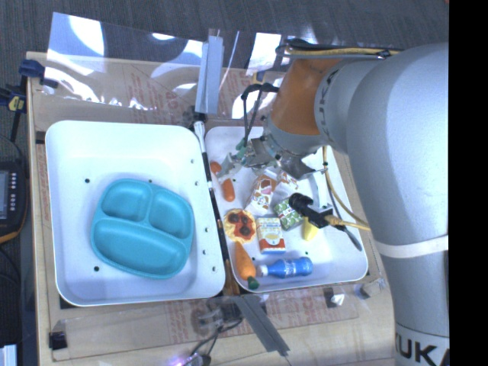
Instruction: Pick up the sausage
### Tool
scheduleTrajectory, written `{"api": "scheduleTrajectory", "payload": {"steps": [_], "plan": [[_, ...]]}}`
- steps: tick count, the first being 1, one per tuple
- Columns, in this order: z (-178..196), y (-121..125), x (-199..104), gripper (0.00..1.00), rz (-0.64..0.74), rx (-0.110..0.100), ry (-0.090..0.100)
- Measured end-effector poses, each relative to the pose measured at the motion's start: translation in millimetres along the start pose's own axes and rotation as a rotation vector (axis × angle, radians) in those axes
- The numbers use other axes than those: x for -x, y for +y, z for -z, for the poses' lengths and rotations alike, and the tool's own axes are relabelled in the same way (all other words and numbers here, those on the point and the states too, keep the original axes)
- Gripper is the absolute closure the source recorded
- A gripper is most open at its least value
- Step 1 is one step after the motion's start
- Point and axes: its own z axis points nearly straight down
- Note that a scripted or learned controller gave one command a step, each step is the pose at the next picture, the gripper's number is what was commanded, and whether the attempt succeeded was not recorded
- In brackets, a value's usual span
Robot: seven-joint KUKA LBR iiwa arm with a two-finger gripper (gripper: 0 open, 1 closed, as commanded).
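Observation:
The sausage [228, 190] is a short orange-red piece lying near the left wall of the right bin [347, 261], a little below the bin's far left corner. The gripper [245, 155] hangs under the orange wrist band, just up and to the right of the sausage, close over the bin floor. I see a small gap between the gripper and the sausage. The sausage rests on the floor, not in the gripper.
Packed in the right bin are a pizza slice [239, 223], a carrot [244, 263], a blue bottle [290, 268], a juice box [271, 235], a green packet [287, 215] and a yellow piece [309, 229]. The left bin [69, 147] holds a blue divided plate [142, 226].

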Motion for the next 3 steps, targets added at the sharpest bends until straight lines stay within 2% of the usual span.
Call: {"api": "scheduleTrajectory", "payload": {"steps": [1,2,3], "plan": [[-40,10,7,0.00,0.092,-0.007,0.002],[-30,10,3,1.00,0.099,-0.009,0.011],[-29,10,6,0.00,0.097,-0.009,0.006]]}}
